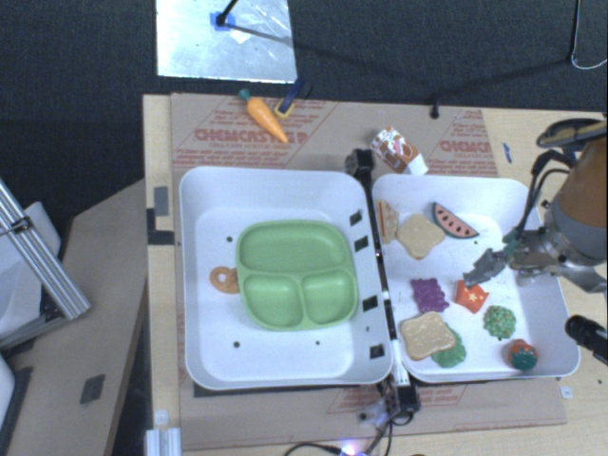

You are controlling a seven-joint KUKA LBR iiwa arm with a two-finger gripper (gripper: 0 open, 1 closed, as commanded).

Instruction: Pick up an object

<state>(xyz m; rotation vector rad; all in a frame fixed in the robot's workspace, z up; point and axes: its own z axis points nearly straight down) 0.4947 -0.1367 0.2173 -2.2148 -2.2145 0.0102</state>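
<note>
Camera view, counter (161, 255) with two white bins:
- Left bin (204, 202): green tray (294, 274), three compartments; pretzel (225, 280) touching its left edge
- Right bin (546, 297): watermelon slice (454, 221), two toast pieces (419, 235) (425, 332), purple grapes (429, 294), red block (471, 296), broccoli (499, 322), green lump (450, 354) beside lower toast, red-green ball (521, 354)
- Behind bins: carrot (265, 118), small carton (397, 150)
- Hand (478, 272): over right bin, just above red block, empty; whether fingers are open or closed, cannot tell
</note>
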